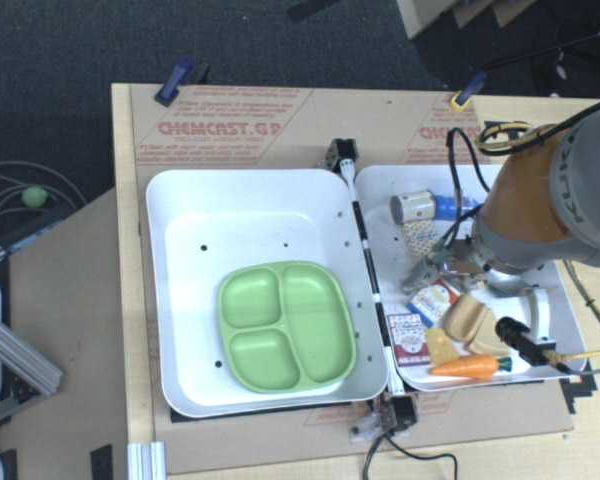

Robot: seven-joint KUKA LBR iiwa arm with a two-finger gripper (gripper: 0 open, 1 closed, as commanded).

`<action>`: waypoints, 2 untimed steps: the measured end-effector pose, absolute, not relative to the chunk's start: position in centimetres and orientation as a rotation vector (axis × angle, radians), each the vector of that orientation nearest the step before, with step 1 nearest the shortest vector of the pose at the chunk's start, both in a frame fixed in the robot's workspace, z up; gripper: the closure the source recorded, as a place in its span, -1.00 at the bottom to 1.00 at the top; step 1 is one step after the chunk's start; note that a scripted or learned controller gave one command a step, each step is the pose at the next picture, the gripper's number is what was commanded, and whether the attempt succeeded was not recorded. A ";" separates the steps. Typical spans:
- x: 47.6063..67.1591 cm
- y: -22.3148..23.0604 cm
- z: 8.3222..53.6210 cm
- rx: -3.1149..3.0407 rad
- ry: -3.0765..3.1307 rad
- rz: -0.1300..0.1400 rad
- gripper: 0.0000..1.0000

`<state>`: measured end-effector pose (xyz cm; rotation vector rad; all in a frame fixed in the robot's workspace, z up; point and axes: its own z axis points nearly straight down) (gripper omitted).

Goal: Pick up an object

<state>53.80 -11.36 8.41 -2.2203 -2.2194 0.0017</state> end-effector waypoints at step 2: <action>56.6 -11.3 9.5 -2.224 -2.224 -0.002 1.00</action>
